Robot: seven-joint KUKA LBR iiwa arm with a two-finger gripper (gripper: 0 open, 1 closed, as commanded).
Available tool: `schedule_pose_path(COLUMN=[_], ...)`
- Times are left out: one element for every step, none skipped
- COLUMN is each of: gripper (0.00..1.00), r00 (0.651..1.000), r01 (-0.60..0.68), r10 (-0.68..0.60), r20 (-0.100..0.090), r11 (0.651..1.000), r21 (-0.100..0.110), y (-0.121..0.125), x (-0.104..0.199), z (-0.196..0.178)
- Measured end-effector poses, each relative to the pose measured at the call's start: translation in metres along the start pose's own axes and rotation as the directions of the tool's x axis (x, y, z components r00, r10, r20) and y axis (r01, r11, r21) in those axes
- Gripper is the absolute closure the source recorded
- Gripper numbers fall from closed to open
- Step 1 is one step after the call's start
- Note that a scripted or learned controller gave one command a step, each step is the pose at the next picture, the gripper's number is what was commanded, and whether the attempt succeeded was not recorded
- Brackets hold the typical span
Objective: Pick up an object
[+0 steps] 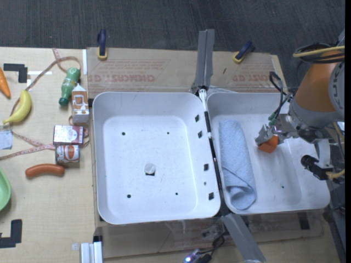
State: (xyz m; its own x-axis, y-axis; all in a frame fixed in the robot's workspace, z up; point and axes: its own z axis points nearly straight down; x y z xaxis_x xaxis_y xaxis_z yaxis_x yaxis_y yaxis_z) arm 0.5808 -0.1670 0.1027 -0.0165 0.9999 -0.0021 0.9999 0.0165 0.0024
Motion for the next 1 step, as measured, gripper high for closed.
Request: schedule_pose_path(gripper=[1.0], r00=[0.996], r01=[-0.094], r10=[0.094], r20=[-0.001], r11=[0.996], r21=[0.004], y=[0.0148], x=[0.0619], z=[-0.0961])
